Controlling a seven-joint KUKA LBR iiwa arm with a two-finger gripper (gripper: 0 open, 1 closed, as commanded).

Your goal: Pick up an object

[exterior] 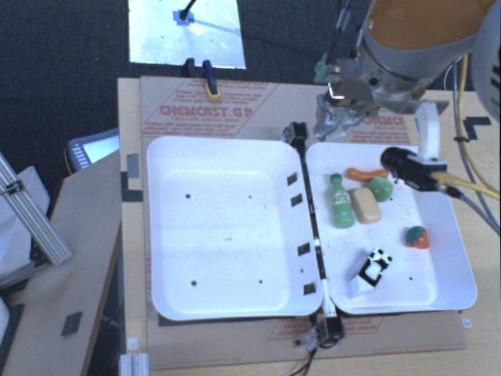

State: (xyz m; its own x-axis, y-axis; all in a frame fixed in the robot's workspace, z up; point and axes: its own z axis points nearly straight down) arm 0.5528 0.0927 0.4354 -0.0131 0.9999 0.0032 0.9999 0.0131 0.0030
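The right bin holds several small objects. A green bottle lies next to a beige block, with a green ball and an orange carrot-like piece just behind them. A red and orange fruit sits toward the right side, and a black-and-white block lies near the front. My gripper hangs over the far left corner of the right bin, above and behind the objects, with nothing visibly held in it.
The left bin is beside the right one, split from it by a clipped divider. A black device on a white bracket juts over the right bin's far side. Yellow and black clamps grip the cardboard's far edge.
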